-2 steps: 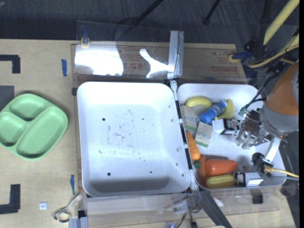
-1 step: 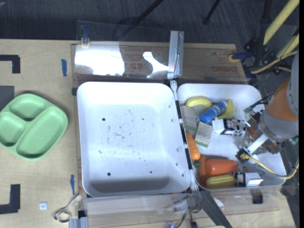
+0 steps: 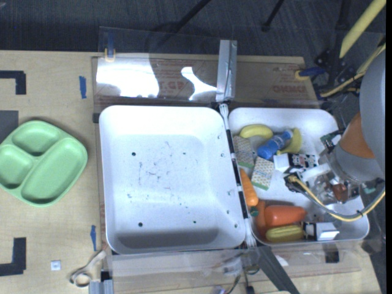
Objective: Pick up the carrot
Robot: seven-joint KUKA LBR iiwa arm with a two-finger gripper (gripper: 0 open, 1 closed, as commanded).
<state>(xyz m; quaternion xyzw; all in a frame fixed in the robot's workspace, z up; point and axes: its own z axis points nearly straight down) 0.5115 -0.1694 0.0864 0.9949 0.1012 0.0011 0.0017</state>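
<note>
The carrot [image 3: 248, 189] is a slim orange piece lying along the left wall of the right bin [image 3: 318, 120], pointing toward the front. My gripper [image 3: 313, 182] hangs low over the right half of that bin, about a hand's width to the right of the carrot and not touching it. The wrist and yellow cable hide its tip.
Around the carrot lie a banana [image 3: 255, 131], a blue bottle [image 3: 272, 146], a patterned packet [image 3: 264, 173], a red-orange vegetable [image 3: 283, 214] and a yellow piece [image 3: 283, 233]. The left bin [image 3: 165, 176] adjoins it. A green divided plate [image 3: 40, 162] sits on the bench at far left.
</note>
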